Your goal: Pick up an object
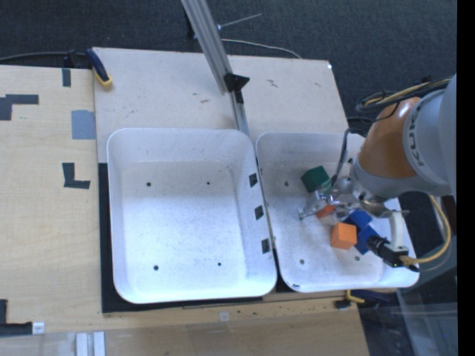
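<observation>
So the claw (315, 208) is down inside the right bin (293, 269), hanging off the grey arm (415, 150) that comes in from the right. Can't tell how the claw is set, honestly; it's just a small tangle of shiny metal from this angle, and the arm's orange band (382, 150) covers a good chunk of what's behind it.

Right up above the claw sits a green block (315, 176), close but I can't say if it's touching. There's a bit of something orange-red (324, 212) tucked right against the claw, too small to make out. Down and to the right of it are an orange cube (343, 236) and a blue piece (361, 222) touching each other, the blue one partly hidden by the arm.

Off to the claw's left is the other white bin (119, 199) on the bench (44, 258).
</observation>
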`<state>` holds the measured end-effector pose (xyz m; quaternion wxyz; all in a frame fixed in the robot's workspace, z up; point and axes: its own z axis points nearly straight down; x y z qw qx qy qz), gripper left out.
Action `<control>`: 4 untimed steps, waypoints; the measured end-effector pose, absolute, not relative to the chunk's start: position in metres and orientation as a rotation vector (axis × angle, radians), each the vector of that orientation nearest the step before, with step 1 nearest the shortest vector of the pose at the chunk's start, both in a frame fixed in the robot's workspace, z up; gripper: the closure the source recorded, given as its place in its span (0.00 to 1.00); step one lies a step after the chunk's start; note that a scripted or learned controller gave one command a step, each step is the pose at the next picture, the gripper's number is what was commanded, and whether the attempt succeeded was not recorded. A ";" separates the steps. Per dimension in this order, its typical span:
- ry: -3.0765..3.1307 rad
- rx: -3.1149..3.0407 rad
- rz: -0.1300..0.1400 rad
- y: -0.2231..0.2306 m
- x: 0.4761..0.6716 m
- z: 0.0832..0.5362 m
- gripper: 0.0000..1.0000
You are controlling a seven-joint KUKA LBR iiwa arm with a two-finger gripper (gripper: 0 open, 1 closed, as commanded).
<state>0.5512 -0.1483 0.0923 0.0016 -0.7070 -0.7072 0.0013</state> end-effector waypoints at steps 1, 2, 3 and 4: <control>-2.227 -2.220 -0.002 -0.150 0.616 0.092 0.00; -2.221 -2.218 0.004 -0.124 0.579 0.092 0.00; -2.221 -2.219 0.004 -0.107 0.561 0.092 0.00; -2.221 -2.217 0.004 -0.107 0.561 0.101 1.00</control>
